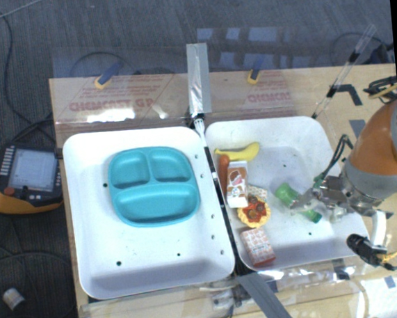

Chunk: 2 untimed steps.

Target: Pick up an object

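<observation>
The tool [308, 206] sits low in the right bin [300, 127], toward its right side, at the end of the grey arm [378, 172] with its orange band that comes in from the right. A green object [286, 194] lies just to its left, and a second small green piece [315, 215] is right at the tip — whether either one is gripped cannot be told, nor how the tool stands, since the metal parts blur together there.

Further left in the same bin, a row of toy food runs along the left wall: a yellow banana [240, 152] at the far end, an orange carrot-like piece [224, 168] beside it, a red-and-white box [237, 184], a small round pizza [254, 212] and, nearest, a reddish packet [257, 244].

The left bin [97, 269] holds a turquoise divided plate [152, 185], lying flat near its middle — well apart from the tool.

Both bins rest side by side on the wooden table [130, 98]. On the floor to the left lies a handheld control pendant [24, 178] with a screen.
</observation>
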Available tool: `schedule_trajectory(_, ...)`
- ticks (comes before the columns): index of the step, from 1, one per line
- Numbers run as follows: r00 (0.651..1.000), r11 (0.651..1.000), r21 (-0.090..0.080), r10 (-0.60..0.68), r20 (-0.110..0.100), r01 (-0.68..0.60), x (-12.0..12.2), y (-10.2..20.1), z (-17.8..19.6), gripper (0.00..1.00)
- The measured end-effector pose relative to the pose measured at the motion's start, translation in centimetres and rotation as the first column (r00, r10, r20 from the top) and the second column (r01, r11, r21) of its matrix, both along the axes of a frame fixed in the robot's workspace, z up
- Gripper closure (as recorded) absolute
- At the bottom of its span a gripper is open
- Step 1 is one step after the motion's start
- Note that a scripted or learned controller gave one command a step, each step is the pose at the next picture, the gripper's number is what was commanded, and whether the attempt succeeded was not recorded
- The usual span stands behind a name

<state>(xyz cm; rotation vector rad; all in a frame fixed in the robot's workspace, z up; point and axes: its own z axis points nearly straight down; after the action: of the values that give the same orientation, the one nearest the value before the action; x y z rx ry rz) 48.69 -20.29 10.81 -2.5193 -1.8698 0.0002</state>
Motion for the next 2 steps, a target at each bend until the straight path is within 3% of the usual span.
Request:
schedule_trajectory(1,1.000,1.000,0.005,0.006,0.005,-0.006,1.20,0.71,-1.78,0.00)
schedule_trajectory(2,1.000,1.000,-0.001,0.006,0.009,-0.006,1.32,0.62,-0.90,1.00)
